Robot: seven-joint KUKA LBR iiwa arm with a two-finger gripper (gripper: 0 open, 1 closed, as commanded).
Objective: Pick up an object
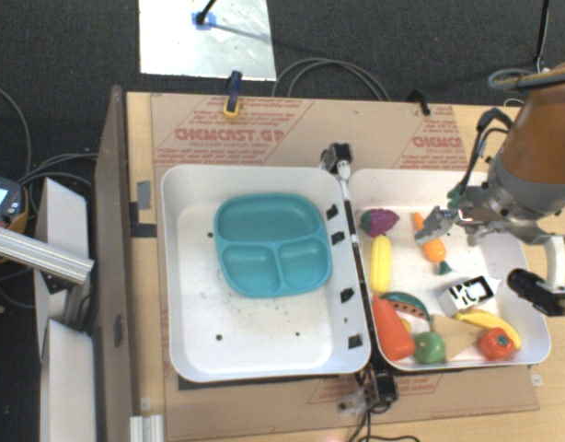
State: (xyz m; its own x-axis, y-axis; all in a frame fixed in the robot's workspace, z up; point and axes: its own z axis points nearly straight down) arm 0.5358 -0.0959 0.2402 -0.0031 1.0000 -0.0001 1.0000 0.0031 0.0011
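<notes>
On the counter (264, 132), the left white bin (195, 339) holds a teal divided plate (271, 245); the right bin (538, 343) holds toy food: a purple piece (382, 219), a yellow corn cob (381, 262), a red pepper (393, 330) and a banana (490, 320). The claw (445, 219) hangs over the right bin just above a small orange carrot (434, 251); how wide it stands cannot be told.

The grey KUKA arm with its broad, rounded orange band (545, 122) enters at about three o'clock, the band taking up most of the visible link and ending in a grey metallic collar below it. A thin dark cable (476, 155) loops along the link's nine o'clock side down to the wrist. The small two-finger gripper of grey and silver metal (445, 221) sits at the tip, its parts angular and blocky.
</notes>
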